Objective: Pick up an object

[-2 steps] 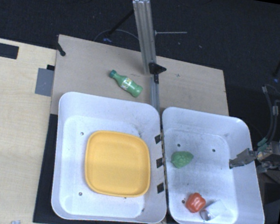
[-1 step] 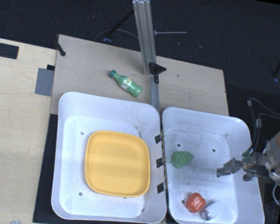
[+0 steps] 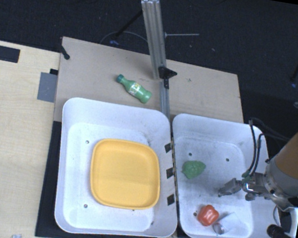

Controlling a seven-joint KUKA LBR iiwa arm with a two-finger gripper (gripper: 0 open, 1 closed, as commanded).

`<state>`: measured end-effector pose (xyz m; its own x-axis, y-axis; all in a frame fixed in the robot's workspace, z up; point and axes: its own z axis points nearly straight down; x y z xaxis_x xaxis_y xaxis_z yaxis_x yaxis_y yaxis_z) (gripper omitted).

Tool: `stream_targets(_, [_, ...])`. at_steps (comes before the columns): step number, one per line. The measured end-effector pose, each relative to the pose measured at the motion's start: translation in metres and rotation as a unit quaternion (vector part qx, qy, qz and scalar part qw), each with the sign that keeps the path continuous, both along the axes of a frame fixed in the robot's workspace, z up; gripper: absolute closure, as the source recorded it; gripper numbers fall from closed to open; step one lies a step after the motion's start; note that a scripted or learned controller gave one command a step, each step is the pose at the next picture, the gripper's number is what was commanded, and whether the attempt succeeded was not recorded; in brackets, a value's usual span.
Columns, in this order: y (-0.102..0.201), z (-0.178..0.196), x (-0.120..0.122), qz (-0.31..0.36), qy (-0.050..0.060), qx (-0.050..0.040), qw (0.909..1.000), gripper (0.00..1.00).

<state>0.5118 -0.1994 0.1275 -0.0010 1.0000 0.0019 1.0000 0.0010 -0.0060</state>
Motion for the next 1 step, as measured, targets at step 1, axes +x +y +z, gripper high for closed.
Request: stream_targets(1, [0.0004,-0.0363,0.0004,0.000,-0.003,-0.0010,1.0000,0.00])
